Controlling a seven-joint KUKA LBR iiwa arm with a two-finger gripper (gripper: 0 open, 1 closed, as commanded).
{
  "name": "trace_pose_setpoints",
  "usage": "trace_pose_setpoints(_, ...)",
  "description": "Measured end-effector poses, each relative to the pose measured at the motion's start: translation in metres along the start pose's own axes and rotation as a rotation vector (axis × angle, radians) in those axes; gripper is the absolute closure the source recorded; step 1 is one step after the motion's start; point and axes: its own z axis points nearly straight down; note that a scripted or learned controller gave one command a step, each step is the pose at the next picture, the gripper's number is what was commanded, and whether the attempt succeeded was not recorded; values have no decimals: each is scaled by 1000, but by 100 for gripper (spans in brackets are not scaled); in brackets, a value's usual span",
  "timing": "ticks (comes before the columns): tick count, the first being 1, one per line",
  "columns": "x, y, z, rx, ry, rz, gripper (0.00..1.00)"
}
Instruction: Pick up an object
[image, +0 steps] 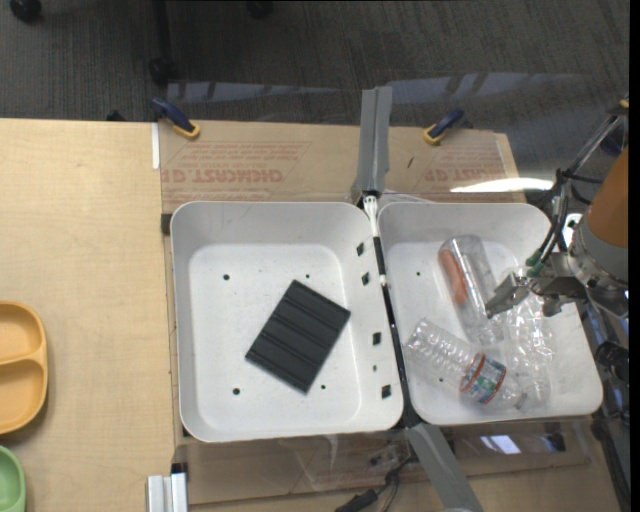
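Two white bins: black pad left, clear bottles right.

A single fixed camera looks down at a slant from above the pale wooden table, taking in both shallow white plastic bins from moderately far.

Bench; two white bins
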Motion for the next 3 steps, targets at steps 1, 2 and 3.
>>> trace_pose_setpoints(1, 9, 62, 143, -2, 0, 69, 0)
trace_pose_setpoints(2, 8, 117, 143, -1, -1, 41, 0)
trace_pose_setpoints(3, -9, 117, 142, -3, -1, -167, 0)
